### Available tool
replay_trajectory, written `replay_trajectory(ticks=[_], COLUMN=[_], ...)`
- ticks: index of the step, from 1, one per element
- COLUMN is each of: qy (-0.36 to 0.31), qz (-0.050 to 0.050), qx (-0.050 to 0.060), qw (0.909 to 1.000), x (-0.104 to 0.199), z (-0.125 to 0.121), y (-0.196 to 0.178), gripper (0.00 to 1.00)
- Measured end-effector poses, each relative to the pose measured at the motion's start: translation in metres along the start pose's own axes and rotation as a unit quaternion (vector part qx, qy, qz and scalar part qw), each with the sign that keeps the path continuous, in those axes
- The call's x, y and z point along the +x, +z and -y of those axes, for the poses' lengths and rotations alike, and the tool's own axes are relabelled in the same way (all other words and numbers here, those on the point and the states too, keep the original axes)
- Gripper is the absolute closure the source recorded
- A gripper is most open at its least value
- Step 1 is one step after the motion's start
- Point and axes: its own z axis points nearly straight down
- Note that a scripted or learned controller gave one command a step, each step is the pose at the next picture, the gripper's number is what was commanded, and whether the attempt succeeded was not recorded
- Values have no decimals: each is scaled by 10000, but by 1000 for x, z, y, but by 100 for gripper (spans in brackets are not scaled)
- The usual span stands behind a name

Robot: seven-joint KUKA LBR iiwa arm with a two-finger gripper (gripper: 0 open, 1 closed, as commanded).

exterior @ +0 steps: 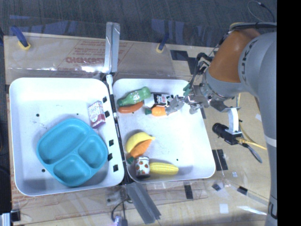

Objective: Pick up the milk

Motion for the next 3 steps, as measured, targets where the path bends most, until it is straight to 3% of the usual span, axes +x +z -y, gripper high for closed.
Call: replay_trajectory(ticks=[1,2,3], qy=[-641,411,385], qz=[11,3,8], qx=[-22,5,-19], qw=[9979,9992,9993], x=[42,43,79], z=[-61,35,-27], y=[-94,-6,-113], gripper=[0,0,0])
